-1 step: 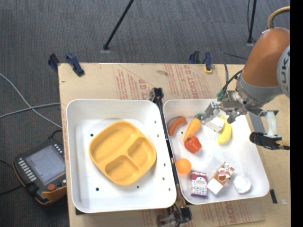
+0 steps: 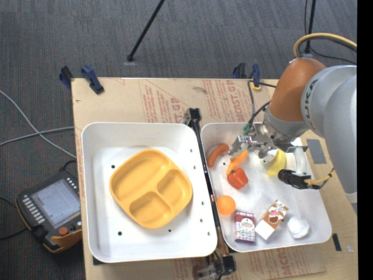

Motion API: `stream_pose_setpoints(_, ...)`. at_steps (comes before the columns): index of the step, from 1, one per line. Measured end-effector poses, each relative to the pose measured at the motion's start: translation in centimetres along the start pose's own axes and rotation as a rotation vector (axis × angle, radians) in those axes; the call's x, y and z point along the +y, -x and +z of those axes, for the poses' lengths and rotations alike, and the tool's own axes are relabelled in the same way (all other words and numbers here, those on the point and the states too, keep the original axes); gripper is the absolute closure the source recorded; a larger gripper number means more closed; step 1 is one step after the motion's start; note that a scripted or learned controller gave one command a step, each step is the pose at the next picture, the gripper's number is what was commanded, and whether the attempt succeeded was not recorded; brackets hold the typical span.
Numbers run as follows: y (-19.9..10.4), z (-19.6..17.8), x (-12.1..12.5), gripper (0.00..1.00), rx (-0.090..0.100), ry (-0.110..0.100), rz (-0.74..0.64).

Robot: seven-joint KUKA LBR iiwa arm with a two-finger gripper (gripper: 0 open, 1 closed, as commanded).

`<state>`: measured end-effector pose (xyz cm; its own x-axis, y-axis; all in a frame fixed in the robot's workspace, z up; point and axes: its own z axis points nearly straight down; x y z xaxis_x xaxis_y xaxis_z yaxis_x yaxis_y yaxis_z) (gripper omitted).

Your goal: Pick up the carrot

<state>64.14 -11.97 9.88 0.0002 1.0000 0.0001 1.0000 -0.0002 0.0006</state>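
Note:
The carrot (image 2: 236, 160) is a short orange piece lying at a slant in the right bin (image 2: 315, 206), near its upper left part. My gripper (image 2: 247, 146) hangs right over the carrot's upper end and hides that tip. Whether it touches the carrot cannot be made out from this angle. The grey arm with its orange band (image 2: 297, 92) reaches in from the right above the bin.
Around the carrot lie a reddish sausage (image 2: 217, 154) to its left, a red pepper (image 2: 237, 179) just below, and a yellow banana (image 2: 276, 163) to its right. An orange ball (image 2: 225, 205), two small cartons (image 2: 245, 226) (image 2: 271, 219) and a white lump (image 2: 298, 227) sit nearer the front. The left bin (image 2: 99, 156) holds a yellow divided plate (image 2: 151, 187).

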Motion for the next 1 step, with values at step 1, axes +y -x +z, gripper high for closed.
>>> stream_pose_setpoints(1, 0.03, -0.88, -0.07, 1.0, 0.001, -0.003, 0.002)
